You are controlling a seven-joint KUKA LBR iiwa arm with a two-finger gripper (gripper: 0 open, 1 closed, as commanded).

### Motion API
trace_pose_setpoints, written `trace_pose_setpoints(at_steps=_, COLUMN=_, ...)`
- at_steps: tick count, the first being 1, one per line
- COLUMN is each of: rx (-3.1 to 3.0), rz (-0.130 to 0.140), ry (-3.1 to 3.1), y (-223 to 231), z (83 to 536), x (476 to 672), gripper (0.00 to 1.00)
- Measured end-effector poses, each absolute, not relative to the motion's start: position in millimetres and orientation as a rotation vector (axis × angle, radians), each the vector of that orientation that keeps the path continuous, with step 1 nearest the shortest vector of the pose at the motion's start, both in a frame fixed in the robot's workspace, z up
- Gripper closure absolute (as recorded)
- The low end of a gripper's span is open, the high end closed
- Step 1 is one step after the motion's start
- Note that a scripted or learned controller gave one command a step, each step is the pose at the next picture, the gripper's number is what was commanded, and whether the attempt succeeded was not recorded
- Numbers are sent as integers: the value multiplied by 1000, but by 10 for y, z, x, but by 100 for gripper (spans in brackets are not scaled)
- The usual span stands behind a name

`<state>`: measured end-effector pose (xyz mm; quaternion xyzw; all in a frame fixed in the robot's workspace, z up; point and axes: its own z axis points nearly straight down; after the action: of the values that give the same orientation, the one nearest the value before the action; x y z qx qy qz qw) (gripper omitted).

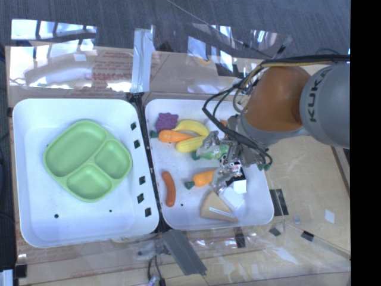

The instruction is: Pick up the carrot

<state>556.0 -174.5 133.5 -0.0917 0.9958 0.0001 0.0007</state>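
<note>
Camera view looks down on two shallow white bins side by side on the tabletop: the left bin bears a light green three-compartment plate, and the grey arm with its orange band reaches into the right bin from three o'clock. Its hand hangs over the bin's middle, just at three o'clock of a small orange carrot with a green stub, but how far it is spread and whether it grips anything I cannot tell. A second orange carrot lies at eleven o'clock beside a yellow banana, a yellow corn cob and a purple grape bunch, with a reddish-orange sausage at eight o'clock and a tan cheese wedge at six.
</note>
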Motion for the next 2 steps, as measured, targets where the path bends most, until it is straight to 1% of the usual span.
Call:
trace_pose_setpoints(at_steps=1, rx=-232, rz=4, ry=3136, y=-1410, z=904, x=5199, gripper=0)
trace_pose_setpoints(at_steps=2, rx=-242, rz=2, ry=3131, y=-1400, z=1019, x=5222, gripper=100)
